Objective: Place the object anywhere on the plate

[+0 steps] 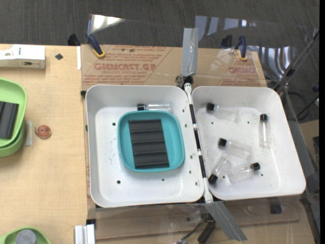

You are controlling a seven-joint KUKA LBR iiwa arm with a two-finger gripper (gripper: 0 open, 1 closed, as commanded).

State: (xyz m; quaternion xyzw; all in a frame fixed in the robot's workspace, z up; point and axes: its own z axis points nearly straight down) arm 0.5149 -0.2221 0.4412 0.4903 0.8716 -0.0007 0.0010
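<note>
Two white bins sit side by side on a cardboard sheet (127,65) on the counter (51,187).

Left bin (99,156):
- teal plate (124,136) roughly centred, with a black ribbed insert (148,144) covering most of its middle
- one clear vial (155,107) lying flat just beyond the plate's far edge, black cap pointing left, close to the rim but whether it touches is unclear. It rests on the bin floor, not on the plate.

Right bin (284,177) has five more black-capped clear vials, all lying down:
- far-left vial (223,112), cap toward the divider
- right-side vial (264,131), lying lengthwise near the right wall, cap at the far end
- middle vial (232,146), cap to the left
- near-left vial (218,169), angled, cap toward the near-left corner
- near vial (244,171), cap at its right end. Its open end is just beside the near-left vial, contact unclear.

Nothing is on the plate apart from the insert — every vial is on a bin floor.

Pincer state: cannot tell.

Around the bins:
- a green tray (12,100) at the left edge, holding something dark
- a small orange disc (43,131) beside it
- a white box (23,57) at the far left
- a green lid-like item (23,236) at the near-left corner
- two blue-and-yellow clamps (95,46) at the cardboard's far edge, holding clear plastic sheeting
</note>
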